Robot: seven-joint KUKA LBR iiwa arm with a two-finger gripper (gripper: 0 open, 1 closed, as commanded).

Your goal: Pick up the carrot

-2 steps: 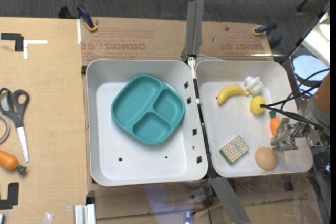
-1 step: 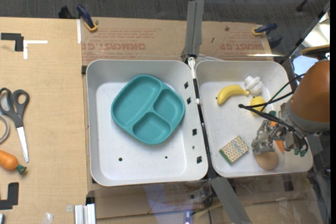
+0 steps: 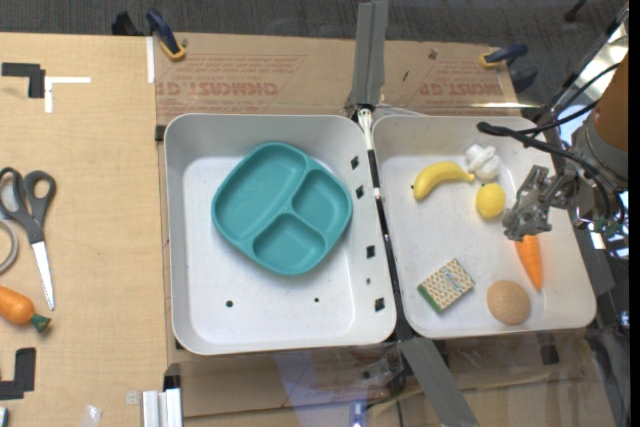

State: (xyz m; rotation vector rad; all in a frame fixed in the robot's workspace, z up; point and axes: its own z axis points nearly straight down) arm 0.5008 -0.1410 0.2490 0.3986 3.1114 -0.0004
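The carrot (image 3: 531, 261) lies in the right bin (image 3: 440, 324), close to that bin's right wall, its long axis running roughly from the far side toward the near side with the thick end up under the tool (image 3: 525, 220). The tool sits just at that thick end — touching or nearly so — and whether it is spread or closed cannot be told from this slant. A lemon (image 3: 490, 201) lies just beyond on the far-left side, a brown egg-shaped thing (image 3: 508, 301) just left of the carrot's tip. Room is tight on the wall side — more open toward the sponge (image 3: 445, 284).
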